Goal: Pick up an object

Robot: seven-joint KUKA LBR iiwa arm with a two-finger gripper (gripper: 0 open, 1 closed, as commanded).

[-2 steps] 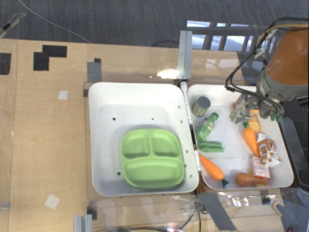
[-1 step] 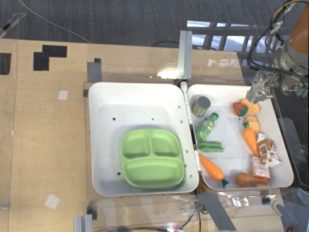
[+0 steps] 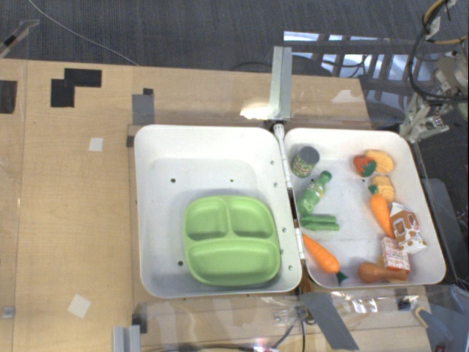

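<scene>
The gripper [image 3: 423,120] hangs just outside the right white bin's [image 3: 344,141] far right corner; its grip state I cannot tell. Below it, toy foods lie: an orange plastic carrot [image 3: 380,213], a green plastic bottle [image 3: 314,191].

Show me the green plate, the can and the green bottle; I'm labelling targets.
green plate [image 3: 231,240]: camera view, centre divider ridge.
can [image 3: 304,161]: camera view, its side.
green bottle [image 3: 314,192]: camera view, mid-body.
</scene>
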